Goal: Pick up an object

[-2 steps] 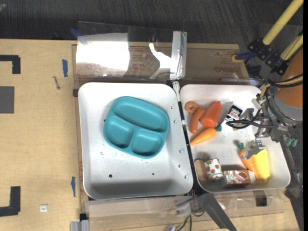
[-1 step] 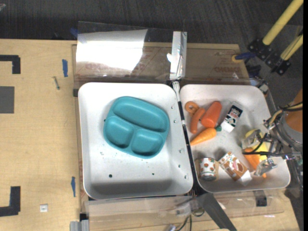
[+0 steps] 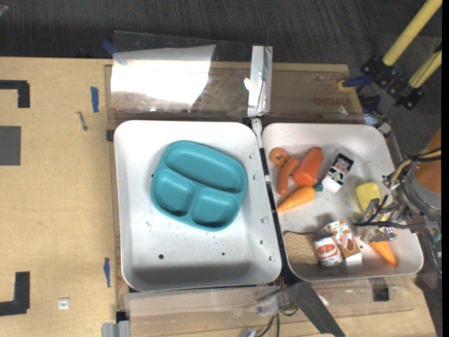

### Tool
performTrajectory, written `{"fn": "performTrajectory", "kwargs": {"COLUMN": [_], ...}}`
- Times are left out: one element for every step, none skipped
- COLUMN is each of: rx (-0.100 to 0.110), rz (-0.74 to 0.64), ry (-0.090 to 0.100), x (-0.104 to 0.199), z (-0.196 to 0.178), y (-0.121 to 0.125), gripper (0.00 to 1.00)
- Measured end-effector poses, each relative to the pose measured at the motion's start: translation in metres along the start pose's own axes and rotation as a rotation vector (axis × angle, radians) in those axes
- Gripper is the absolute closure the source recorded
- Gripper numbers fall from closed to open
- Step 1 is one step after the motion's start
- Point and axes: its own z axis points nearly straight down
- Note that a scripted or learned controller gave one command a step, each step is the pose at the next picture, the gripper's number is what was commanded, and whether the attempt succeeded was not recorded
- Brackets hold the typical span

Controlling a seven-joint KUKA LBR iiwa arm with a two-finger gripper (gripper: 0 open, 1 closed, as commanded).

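Note:
The right bin [image 3: 365,135] holds several small objects. Two orange carrots [image 3: 298,197] and an orange pepper-like piece [image 3: 309,166] lie near its left wall. A small black-and-white box [image 3: 338,168] sits in the middle. A yellow object [image 3: 366,194] lies right of centre. Near the front are a small can [image 3: 327,251] and a brown-and-white carton [image 3: 345,239], with another orange carrot [image 3: 384,253] beside them. My gripper [image 3: 381,222] hangs low over the bin's right side, just below the yellow object and above that carrot. Nothing is visibly held.
The left bin [image 3: 140,251] holds a teal divided plate [image 3: 199,184]. A clear plastic sheet [image 3: 165,79] and a silver strip [image 3: 259,83] lie behind the bins. Yellow bars [image 3: 415,27] stand at the top right. The arm's grey wrist [image 3: 429,192] covers the right bin's right rim.

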Motion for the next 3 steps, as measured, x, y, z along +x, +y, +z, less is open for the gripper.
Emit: {"fn": "performTrajectory", "kwargs": {"rx": [-0.001, -0.005, 0.013], "rz": [-0.120, -0.119, -0.168], "ry": [0.002, 0.007, -0.019], "x": [-0.077, -0.076, -0.094], "z": [-0.078, -0.075, -0.013], "y": [-0.022, -0.022, 0.015], "gripper": [1.00, 0.00, 0.00]}}
